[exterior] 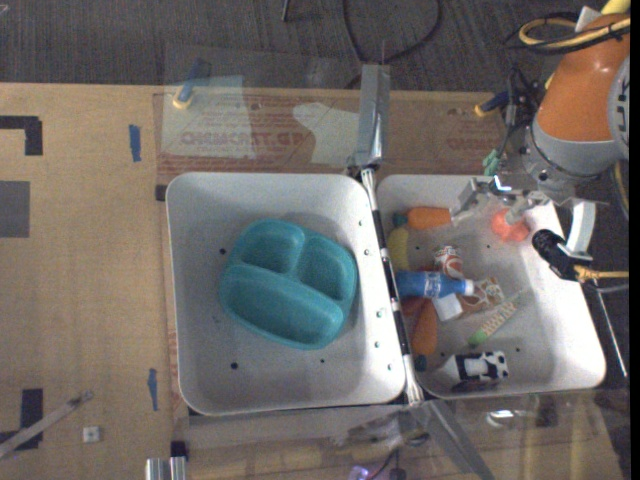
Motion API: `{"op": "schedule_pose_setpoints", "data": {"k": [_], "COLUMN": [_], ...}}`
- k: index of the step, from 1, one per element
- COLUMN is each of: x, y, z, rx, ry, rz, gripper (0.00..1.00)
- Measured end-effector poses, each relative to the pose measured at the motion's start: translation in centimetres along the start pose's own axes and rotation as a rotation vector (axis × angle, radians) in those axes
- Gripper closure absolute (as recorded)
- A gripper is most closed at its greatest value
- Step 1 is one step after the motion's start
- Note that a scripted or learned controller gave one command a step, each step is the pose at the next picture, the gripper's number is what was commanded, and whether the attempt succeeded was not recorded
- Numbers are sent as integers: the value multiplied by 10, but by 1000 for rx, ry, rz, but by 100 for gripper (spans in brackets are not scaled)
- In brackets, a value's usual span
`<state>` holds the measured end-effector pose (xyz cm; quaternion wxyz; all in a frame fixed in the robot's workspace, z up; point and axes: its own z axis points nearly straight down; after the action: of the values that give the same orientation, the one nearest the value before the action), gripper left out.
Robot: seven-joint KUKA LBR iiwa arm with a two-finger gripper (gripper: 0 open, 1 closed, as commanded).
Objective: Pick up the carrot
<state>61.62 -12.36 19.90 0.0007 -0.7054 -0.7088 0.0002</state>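
While the gripper, its grip unreadable, hovers nearby, the smooth tapered carrot lies in the glossy right bin.

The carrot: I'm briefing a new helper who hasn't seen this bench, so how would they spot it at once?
Look in the right-hand white bin, along its left wall beside the divider. The carrot lies near the front, just below the blue bottle. It is a tapered orange piece, longer and duller than the short orange item at the bin's far end.
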Motion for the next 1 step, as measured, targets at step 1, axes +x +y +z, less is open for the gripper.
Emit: {"op": "schedule_pose_setpoints", "data": {"k": [1], "x": [-53], "y": [-41], "z": [47], "rx": [1], "ry": [0], "rz": [187], "gripper": [0]}}
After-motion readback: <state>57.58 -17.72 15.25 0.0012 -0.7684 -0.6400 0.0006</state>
